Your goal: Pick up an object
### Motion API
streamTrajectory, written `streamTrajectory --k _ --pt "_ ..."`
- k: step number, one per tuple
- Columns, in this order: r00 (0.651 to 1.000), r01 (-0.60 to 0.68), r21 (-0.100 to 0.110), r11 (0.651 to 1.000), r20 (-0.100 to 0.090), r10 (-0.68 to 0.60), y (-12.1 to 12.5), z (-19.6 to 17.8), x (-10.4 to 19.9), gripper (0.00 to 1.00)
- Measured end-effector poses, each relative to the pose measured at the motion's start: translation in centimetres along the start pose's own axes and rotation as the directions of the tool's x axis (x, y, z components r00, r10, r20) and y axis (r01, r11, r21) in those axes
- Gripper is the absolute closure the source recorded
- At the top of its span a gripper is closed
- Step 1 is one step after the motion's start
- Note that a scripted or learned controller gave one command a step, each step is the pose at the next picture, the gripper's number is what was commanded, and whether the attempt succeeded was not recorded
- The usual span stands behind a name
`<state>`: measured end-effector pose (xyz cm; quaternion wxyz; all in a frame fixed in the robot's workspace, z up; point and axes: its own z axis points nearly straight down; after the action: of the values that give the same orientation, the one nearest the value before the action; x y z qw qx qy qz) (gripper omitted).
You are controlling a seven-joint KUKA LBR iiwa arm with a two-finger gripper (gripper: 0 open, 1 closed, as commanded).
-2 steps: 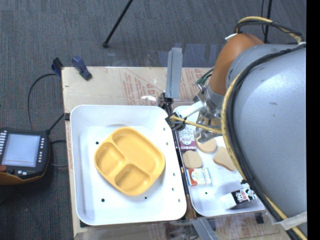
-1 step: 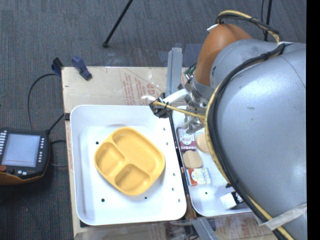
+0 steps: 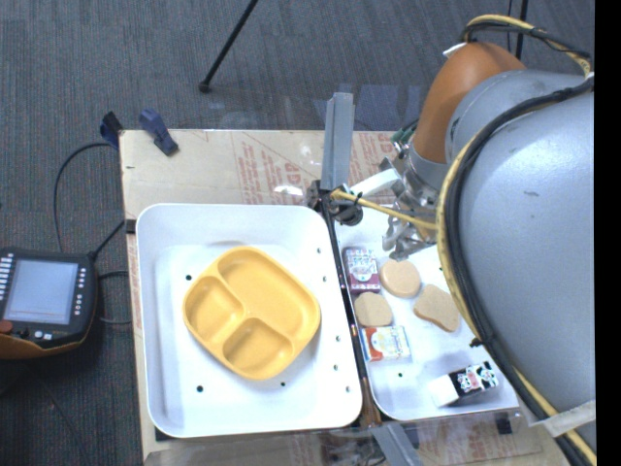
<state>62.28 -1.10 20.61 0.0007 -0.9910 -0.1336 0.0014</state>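
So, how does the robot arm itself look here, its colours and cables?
The arm is a thick, rounded, smooth grey body with an orange band above the wrist. Black and yellow cables run along its edge. The gripper is a small metallic assembly, too blurred for detail.

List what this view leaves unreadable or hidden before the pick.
- Gripper: small and blurred over the right bin's far end; whether it is open or shut cannot be told.
- Right bin: the grey arm covers its right side, so anything lying there is hidden.
- Black-and-white carton: its print is too small to read.
- Red packet and orange packet: labels too small to read.
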Motion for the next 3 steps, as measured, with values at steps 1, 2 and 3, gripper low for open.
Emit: streamTrajectory --k 1,2,3 --pt "1.0 0.0 0.0 1.0 0.002 0.0 -0.9 2.1 1.7 1.0" --pt "0.999 -0.054 0.001 0.999 -0.002 0.054 -1.1 2.0 1.8 1.0" --pt "1.0 0.006 -0.001 1.0 0.003 -0.006 3.0 2.0 0.3 1.0"
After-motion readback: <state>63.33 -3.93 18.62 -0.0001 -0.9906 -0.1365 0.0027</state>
